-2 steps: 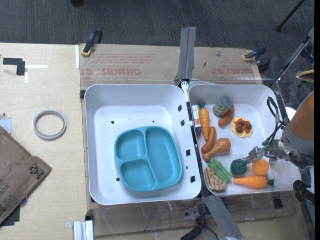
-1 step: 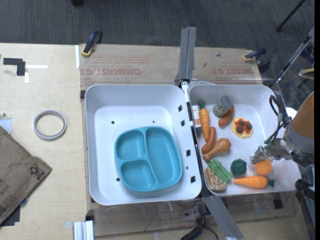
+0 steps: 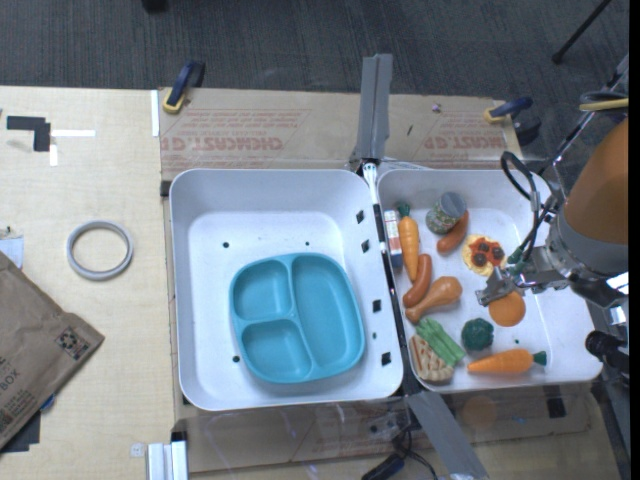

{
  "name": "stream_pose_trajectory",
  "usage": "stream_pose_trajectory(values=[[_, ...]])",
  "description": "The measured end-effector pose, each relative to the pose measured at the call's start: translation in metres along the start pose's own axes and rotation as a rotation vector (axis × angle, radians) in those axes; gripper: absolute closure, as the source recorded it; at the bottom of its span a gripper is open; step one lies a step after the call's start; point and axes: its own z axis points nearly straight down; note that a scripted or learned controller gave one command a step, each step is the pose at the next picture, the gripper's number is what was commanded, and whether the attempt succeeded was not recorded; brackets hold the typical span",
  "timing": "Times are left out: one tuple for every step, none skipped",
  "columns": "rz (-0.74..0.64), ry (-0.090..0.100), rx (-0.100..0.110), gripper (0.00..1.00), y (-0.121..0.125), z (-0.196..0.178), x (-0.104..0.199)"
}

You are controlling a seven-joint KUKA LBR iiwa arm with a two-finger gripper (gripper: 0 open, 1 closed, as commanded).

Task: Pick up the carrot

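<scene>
Right bin [image 3: 560, 373]: carrot [image 3: 503, 362] lies near front, just below pincer [image 3: 497, 290].

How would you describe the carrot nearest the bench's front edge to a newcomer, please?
Look in the right bin. Along its front wall, at the corner nearer the arm, lies a carrot: orange, tapered, with a green stub end. The broccoli beside it is all green.

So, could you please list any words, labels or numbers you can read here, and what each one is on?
"CHEMCAST GP", printed upside down in red, on the brown sheet behind the left bin; it repeats on the sheet behind the right bin.
"BOX", on the brown paper bag at the left edge.
The bag's label is too small to read.
</scene>
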Motion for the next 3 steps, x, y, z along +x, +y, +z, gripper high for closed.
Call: stream_pose_trajectory(values=[[0.0,0.0,0.0,0.0,0.0,0.0,0.0],[-0.002,-0.001,-0.002,0.0,0.106,0.107,-0.017],[-0.008,-0.002,-0.002,0.0,0.098,0.107,-0.055]])
